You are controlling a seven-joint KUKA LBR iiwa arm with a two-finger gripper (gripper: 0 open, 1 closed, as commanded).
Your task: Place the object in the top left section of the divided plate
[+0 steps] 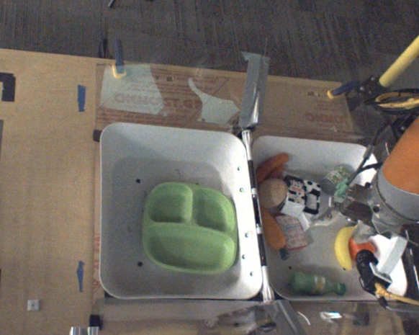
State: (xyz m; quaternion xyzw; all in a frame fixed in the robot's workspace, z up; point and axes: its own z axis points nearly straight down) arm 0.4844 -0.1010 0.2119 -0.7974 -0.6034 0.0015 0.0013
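1. On the cardboard behind the bins there is printed writing (137, 101), seen upside down; I cannot read it.
2. The bench (33, 207) is light wood with blue and black tape marks; above it is dark carpet (207, 18).
3. The green divided plate (190, 227) lies in the left bin (114, 192); it has three sections.
4. The right bin (287, 281) holds a cow-patterned carton (303, 194), a green bottle (317, 284), a banana (343, 247), two orange sausage-like pieces (272, 167) and a round brown thing (272, 193).
5. The gripper (339, 202) hangs over the right bin beside the carton; whether the claw is wide or narrow, I cannot tell.
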